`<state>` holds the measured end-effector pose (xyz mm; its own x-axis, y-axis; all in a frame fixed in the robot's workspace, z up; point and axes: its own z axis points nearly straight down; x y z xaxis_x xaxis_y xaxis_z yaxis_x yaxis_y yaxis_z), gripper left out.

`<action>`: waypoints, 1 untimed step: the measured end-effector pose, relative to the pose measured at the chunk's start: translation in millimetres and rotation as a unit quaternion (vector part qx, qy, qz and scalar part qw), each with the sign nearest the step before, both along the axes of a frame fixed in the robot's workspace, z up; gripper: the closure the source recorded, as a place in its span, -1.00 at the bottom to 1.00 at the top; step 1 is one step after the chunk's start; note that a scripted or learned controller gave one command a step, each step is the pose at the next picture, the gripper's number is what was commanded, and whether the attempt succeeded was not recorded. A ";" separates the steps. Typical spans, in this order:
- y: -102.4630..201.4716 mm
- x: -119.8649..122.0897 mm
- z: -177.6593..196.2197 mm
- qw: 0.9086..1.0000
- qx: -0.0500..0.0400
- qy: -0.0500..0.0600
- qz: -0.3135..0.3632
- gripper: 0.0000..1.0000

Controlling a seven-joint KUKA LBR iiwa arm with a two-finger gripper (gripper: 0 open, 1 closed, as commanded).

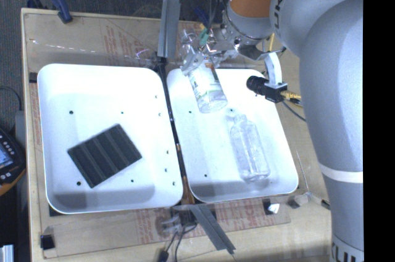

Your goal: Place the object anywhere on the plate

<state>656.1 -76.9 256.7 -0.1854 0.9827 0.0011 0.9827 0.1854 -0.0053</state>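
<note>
A dark ribbed rectangular plate (105,155) lies flat in the left bin (49,131), toward its front. My gripper (199,56) is over the far edge of the right bin (207,184), shut on the top end of a clear plastic bottle (207,92). That bottle slants down from the fingers over the bin's back left part. A second clear bottle (249,147) lies on its side on the floor of the right bin, to the front right of the held one.
A grey metal bar (168,26) stands behind the gap between the bins, just left of the gripper. A blue clamp (60,6) sits at the bench's far left corner. The large grey arm (321,69) covers the right side.
</note>
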 end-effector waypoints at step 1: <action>17.9 -23.2 -66.9 0.999 0.000 0.000 0.039 1.00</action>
